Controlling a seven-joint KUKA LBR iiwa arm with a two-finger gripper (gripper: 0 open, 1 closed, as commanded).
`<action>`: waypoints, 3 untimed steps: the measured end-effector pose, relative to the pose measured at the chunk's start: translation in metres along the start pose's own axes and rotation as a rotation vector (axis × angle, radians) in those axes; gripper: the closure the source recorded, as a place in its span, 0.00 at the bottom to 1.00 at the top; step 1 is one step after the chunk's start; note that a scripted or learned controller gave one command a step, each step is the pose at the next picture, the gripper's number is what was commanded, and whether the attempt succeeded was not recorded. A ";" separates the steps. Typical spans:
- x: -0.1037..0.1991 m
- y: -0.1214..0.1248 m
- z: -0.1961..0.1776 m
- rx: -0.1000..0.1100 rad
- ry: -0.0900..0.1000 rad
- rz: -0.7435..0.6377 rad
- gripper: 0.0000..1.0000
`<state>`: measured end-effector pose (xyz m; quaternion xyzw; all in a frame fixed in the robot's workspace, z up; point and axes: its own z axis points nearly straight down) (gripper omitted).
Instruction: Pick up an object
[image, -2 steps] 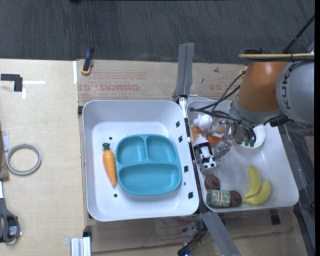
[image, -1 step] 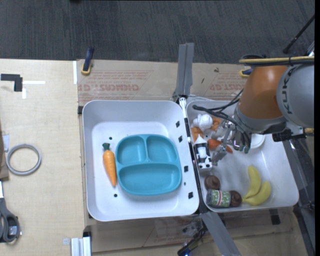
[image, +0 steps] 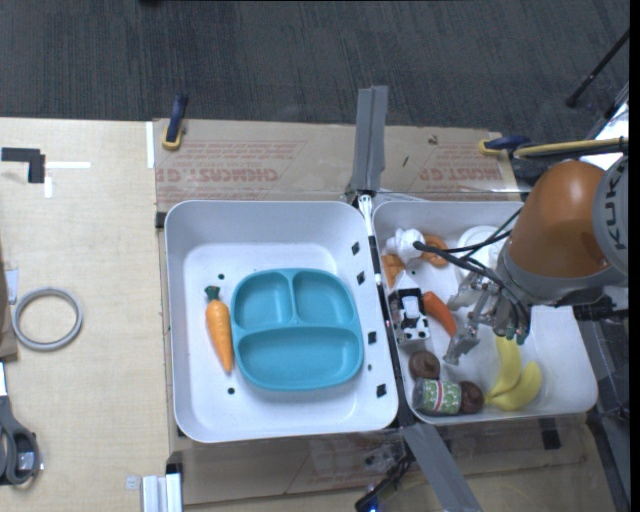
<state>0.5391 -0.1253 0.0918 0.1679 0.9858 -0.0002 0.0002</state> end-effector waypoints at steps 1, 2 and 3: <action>0.002 0.032 0.000 0.000 -0.003 -0.029 0.00; -0.058 -0.025 0.001 -0.002 0.002 -0.257 0.00; 0.033 -0.045 0.000 -0.001 0.000 -0.264 0.00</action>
